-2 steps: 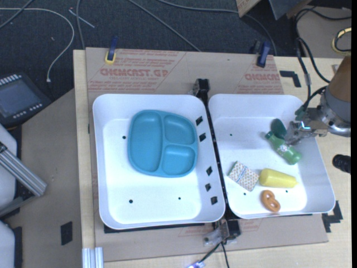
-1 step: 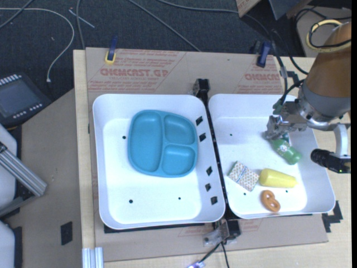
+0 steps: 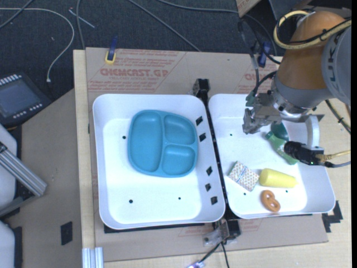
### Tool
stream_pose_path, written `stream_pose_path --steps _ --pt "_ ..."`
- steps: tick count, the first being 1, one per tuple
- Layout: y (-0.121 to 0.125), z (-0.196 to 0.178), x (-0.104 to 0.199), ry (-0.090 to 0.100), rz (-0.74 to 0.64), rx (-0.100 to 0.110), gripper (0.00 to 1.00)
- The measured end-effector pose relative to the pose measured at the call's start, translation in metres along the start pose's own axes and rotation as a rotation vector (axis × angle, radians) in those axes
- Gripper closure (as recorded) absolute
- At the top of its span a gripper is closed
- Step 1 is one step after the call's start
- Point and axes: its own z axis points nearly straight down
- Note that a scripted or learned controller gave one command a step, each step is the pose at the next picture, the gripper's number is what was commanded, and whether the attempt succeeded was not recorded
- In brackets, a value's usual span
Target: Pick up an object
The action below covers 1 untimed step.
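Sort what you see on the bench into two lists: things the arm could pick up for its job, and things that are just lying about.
For the job: gripper; green object; yellow object; patterned packet; pretzel; right bin.

Lying about: blue divided plate; left bin; blue clip; loose cables.

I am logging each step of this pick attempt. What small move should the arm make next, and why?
Probably a short descent toward the green object beside it. The gripper hovers over the right white bin, at its upper part, with nothing visibly between its fingers. The yellow block, patterned packet and orange pretzel-shaped piece lie farther off, toward the bin's near edge.
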Motion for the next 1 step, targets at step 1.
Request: stream_pose_path --steps 1 --pt "0.0113 0.0059 0.0603 -0.001 0.001 0.001 1.00"
